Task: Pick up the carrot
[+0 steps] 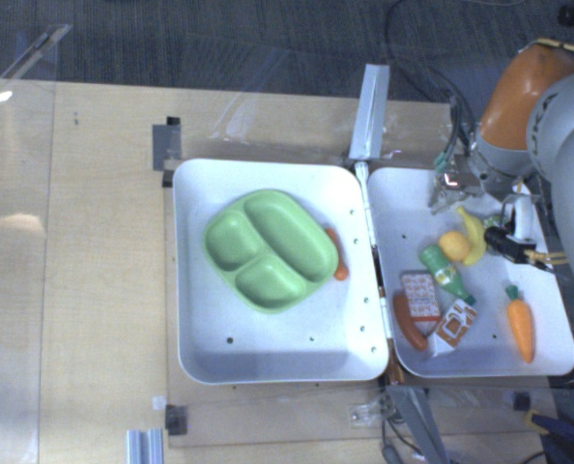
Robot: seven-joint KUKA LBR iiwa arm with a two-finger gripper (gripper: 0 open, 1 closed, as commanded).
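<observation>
Item one, on my screen: the gripper (454,184), hanging over the back of the right bin (403,196), near its far wall; I cannot tell how its jaws stand, as the wrist hides them from this slant. Item two: the carrot (521,328), orange with a green top, lying flat near the right bin's front right corner, well apart from the gripper and clear of its neighbours. Item three: a yellow banana (472,232) and lemon (452,246), a green bottle (441,268), a small red-and-white packet (420,295), a sausage (409,320) and a little carton (456,323), grouped mid-bin. Item four: the left bin (200,336), bearing a green divided plate (271,249). Step in hand, as I judge it: approach, nothing grasped. Next I would need travel toward the front right corner, then a descent aligned across the carrot's width.
</observation>
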